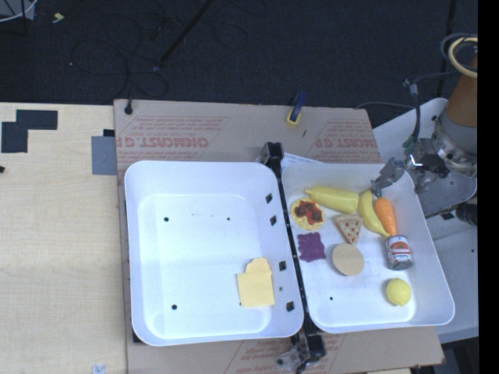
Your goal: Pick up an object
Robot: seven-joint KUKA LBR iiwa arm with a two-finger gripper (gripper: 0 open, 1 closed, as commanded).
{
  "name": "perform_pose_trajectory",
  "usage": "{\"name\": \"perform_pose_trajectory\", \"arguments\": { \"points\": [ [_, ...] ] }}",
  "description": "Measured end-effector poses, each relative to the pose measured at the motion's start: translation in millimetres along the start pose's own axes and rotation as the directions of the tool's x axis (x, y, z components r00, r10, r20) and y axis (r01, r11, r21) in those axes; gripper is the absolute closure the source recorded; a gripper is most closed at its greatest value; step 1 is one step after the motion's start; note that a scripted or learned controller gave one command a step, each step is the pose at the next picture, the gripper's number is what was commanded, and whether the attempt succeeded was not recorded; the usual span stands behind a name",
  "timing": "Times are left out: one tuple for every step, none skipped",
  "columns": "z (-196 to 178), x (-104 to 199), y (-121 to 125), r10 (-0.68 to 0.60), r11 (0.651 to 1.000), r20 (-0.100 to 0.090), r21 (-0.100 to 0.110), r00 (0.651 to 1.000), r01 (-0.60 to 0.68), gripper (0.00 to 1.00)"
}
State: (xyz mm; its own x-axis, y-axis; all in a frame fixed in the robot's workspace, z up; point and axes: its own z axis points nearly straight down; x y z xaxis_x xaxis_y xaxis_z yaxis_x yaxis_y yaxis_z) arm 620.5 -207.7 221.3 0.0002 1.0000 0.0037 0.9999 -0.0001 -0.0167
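My gripper (pixel 406 178) hangs over the far right corner of the right bin (pixel 437 302), just above an orange carrot (pixel 385 214). Its two grey fingers (pixel 387 176) stand apart and open, with nothing between them. Several toy foods lie in this bin: a yellow corn-like piece (pixel 334 199), a yellow banana (pixel 369 213), a round pizza piece (pixel 307 213), a purple piece (pixel 311 247), a tan wedge (pixel 348 227), a tan disc (pixel 348 259), a small can (pixel 399 252) and a lemon (pixel 398 291). A yellow cheese slice (pixel 256 283) lies in the left bin (pixel 156 209).
Both bins rest on a cardboard sheet (pixel 203 135) on the bench. A black divider with clips (pixel 285 232) runs between the bins. A blue and yellow clamp (pixel 295 109) sits at the cardboard's far edge. Cables (pixel 417 123) hang beside the arm.
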Motion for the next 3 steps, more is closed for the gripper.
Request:
{"name": "perform_pose_trajectory", "arguments": {
  "points": [
    [83,-3,24,-0.005,1.0,0.002,-0.009,1.0,0.005,0.0],
    [137,68,25,-0.005,1.0,0.0,-0.011,1.0,0.005,0.0],
    [123,63,24,-0.003,1.0,0.005,-0.006,1.0,0.003,1.0]
  ]
}}
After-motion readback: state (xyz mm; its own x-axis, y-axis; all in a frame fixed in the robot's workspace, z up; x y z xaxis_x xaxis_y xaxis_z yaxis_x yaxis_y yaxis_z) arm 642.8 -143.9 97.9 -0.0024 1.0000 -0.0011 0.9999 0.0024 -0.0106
